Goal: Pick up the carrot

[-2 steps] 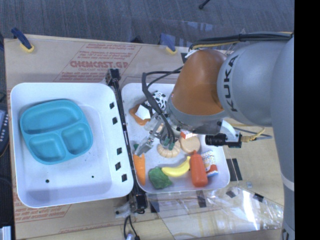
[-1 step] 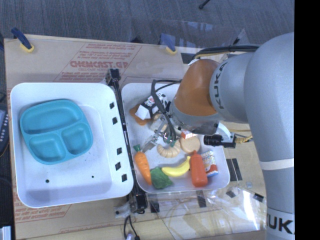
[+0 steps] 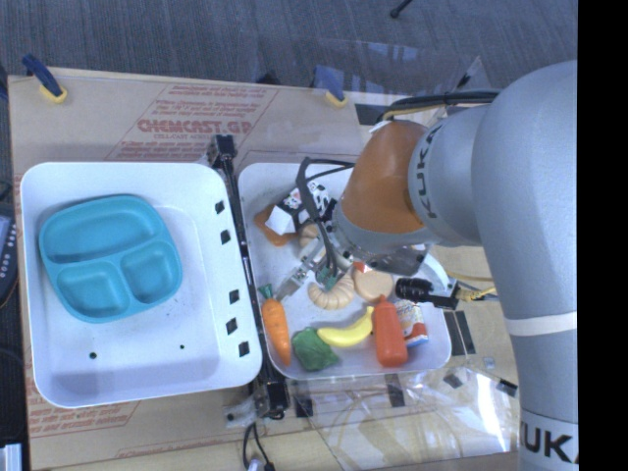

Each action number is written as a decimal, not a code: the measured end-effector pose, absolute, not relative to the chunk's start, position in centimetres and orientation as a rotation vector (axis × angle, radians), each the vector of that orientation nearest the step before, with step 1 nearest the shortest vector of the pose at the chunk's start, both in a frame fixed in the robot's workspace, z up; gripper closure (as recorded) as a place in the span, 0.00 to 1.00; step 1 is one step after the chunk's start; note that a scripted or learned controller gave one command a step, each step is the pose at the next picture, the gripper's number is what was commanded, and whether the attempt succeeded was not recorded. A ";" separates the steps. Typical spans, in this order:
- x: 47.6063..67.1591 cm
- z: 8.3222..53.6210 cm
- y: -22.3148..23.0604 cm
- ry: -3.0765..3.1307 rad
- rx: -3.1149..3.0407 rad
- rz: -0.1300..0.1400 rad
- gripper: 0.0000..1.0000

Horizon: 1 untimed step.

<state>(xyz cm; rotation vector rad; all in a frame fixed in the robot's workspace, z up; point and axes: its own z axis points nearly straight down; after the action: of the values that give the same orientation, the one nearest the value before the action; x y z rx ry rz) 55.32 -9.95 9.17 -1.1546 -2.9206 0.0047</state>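
Big and grey, the robot arm (image 3: 510,214) reaches over the right bin (image 3: 257,186). Its tool (image 3: 316,263) hangs low among toy food; I cannot tell its state. Just left lies the carrot (image 3: 277,330), by the bin's left wall. Brown tabletop (image 3: 147,116) sits on grey carpet (image 3: 196,18).

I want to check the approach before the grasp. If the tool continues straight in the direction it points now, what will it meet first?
The tool points down and toward the left of the view. Straight on, it would probably meet the white floor of the right bin first, just above the carrot. Depth is unclear, so it may graze the carrot's green top.
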 end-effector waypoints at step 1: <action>54.0 19.4 -4.6 -2.767 -1.495 -0.003 0.00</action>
<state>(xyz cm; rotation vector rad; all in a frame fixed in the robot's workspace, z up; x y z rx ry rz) 53.99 -4.55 19.36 -1.4948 -2.7671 -0.0026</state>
